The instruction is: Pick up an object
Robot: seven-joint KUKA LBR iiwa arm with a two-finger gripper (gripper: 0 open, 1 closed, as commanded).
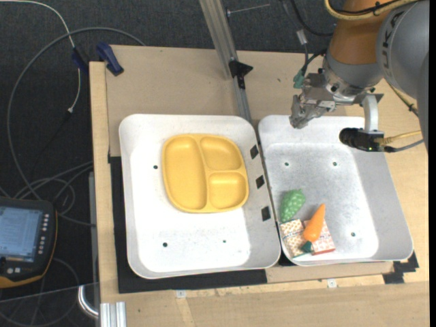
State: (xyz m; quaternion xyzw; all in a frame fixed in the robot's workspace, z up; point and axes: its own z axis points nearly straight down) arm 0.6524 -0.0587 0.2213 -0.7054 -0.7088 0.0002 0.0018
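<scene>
In the right bin (354,182), near its front left corner, lie a green knobbly object (293,201), an orange carrot-shaped toy (315,223) and a flat patterned card (306,238) beneath the carrot. My gripper (300,118) hangs over the bin's back left corner, well apart from these objects. Its fingers look close together with nothing between them.
A yellow three-compartment tray (204,172) rests in the left bin (150,237). A metal pole (219,29) slants in from the top toward the gap between the bins. Cables and a handheld pendant (24,234) lie off the bench at left.
</scene>
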